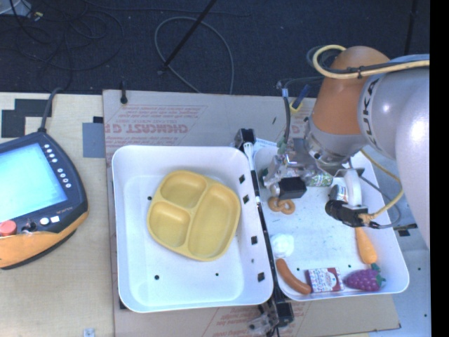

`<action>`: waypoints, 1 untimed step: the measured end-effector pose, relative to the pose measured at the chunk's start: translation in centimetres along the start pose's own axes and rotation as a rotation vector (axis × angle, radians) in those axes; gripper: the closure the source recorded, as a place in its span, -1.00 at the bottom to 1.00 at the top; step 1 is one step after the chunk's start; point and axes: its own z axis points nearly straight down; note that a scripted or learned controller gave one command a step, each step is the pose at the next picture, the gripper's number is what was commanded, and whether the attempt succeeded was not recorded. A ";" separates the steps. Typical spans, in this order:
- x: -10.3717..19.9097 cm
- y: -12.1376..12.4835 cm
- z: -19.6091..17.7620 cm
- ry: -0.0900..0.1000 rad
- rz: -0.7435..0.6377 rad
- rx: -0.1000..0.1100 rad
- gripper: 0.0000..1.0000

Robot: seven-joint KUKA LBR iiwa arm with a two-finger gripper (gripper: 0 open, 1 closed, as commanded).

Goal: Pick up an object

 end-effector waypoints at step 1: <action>-0.3 0.4 -2.7 0.001 -0.004 -0.001 1.00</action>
